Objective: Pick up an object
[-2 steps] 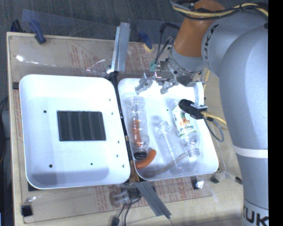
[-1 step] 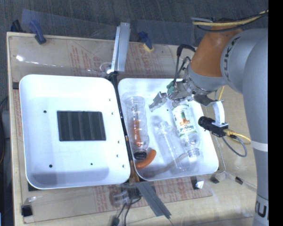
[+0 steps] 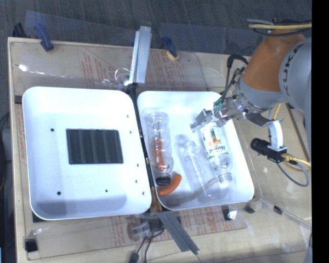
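Camera view: table (image 3: 274, 201) carries two white bins; landmark is the right bin (image 3: 242, 163). Arm (image 3: 274, 64) reaches over its far right corner. Inside it: a clear bottle (image 3: 159, 141) along its left wall, a labelled bottle (image 3: 216, 147) right of centre, long axis running near-to-far, and an orange piece (image 3: 169, 185) at its near left. End effector (image 3: 211, 116) hangs at the labelled bottle's far end, bottle extending toward the near side. Finger spread: cannot tell.
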You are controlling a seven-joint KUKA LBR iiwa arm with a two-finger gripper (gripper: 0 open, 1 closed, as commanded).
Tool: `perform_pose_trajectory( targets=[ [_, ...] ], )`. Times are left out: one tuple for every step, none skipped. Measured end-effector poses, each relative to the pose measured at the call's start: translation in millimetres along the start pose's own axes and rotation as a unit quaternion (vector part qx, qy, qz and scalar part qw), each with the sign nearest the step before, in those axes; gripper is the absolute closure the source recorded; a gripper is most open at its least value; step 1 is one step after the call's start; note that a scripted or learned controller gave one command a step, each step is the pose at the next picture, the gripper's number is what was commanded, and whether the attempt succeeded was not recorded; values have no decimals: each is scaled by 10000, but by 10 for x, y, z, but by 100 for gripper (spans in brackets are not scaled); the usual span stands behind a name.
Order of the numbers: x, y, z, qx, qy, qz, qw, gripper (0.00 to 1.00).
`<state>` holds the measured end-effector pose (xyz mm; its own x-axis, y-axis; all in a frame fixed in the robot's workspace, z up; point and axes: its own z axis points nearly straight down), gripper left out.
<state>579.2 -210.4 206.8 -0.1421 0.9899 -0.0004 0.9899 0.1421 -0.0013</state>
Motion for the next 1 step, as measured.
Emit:
perform_pose_trajectory(
  targets=[
    [46,-257,272,10,6,-152,9999,0]
  ],
)
